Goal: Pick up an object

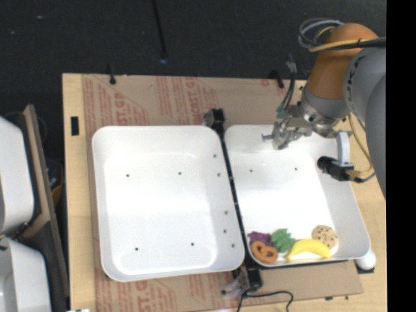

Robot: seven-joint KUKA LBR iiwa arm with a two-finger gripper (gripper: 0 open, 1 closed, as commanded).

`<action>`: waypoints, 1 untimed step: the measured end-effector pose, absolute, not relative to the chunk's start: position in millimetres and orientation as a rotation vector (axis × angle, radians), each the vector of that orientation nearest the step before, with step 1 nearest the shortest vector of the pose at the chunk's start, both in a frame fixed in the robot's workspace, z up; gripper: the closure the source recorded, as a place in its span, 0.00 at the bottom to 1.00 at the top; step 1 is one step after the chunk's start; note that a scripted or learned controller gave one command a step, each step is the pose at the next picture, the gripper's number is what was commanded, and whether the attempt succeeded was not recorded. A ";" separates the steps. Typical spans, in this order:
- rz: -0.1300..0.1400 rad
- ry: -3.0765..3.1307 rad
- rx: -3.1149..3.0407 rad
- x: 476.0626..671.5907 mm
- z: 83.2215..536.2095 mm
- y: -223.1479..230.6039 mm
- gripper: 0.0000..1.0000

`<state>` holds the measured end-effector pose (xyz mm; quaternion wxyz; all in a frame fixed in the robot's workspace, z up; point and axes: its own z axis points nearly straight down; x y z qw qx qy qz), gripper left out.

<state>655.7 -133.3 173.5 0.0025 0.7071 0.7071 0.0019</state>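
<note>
A grey arm [367, 77] is seen, banded in orange above the wrist. Grey cables are looped above the band. A metallic gripper [283, 135] is fitted below.

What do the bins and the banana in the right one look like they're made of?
Bins: likely moulded plastic, smooth white with a soft sheen and rounded corners. Banana: probably a plastic or foam toy, uniform bright yellow and matte; too small to tell more.

Two white bins [162, 200] on a cardboard-covered bench [162, 99].
</note>
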 end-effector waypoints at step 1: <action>0.006 2.218 2.218 652.9 232.3 -126.0 1.00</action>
